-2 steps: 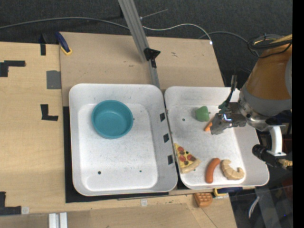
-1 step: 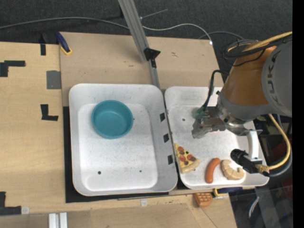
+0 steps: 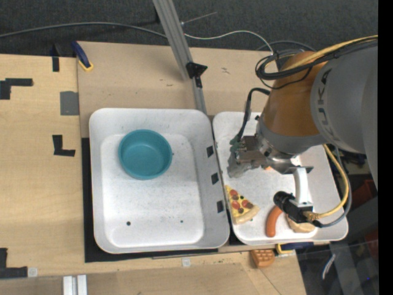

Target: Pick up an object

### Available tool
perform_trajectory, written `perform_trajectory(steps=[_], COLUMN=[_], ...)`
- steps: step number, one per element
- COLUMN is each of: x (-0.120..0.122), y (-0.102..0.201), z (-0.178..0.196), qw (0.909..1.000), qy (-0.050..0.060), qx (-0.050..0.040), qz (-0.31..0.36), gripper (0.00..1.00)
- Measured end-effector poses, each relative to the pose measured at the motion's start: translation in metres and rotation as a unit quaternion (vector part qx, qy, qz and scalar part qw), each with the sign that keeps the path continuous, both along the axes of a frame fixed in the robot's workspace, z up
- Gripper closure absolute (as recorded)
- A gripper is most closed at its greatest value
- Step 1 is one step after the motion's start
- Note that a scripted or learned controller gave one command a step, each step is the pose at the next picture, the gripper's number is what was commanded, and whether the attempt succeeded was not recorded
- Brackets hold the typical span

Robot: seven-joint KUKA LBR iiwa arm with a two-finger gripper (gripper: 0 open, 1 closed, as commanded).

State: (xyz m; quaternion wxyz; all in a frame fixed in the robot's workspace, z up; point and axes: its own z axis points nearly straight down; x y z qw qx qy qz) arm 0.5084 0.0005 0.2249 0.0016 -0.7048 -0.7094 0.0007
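My gripper (image 3: 236, 165) hangs over the left part of the right bin (image 3: 325, 232), close to its left wall, with the bulky grey and orange arm above it. Just below the gripper lies a toy pizza slice (image 3: 241, 206) near the bin's front left corner. An orange-red hot dog (image 3: 272, 223) lies to the right of the slice, with a tan bun-like piece (image 3: 302, 227) beside it. Nothing shows between the fingers. A teal bowl (image 3: 145, 153) sits in the back left of the left bin (image 3: 104, 226).
A slanted metal pole (image 3: 178, 39) runs down from the top to the gap between the bins. A small orange waffle-like block (image 3: 263, 257) lies on the bench in front of the right bin. Cables trail across the dark floor behind the bench.
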Motion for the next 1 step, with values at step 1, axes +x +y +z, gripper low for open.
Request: perform_trajectory(steps=[1], x=[-0.0008], y=[0.052], z=[0.0104], qw=[1.0], qy=[0.0], qx=[0.0002], qz=[0.001], gripper=[1.0])
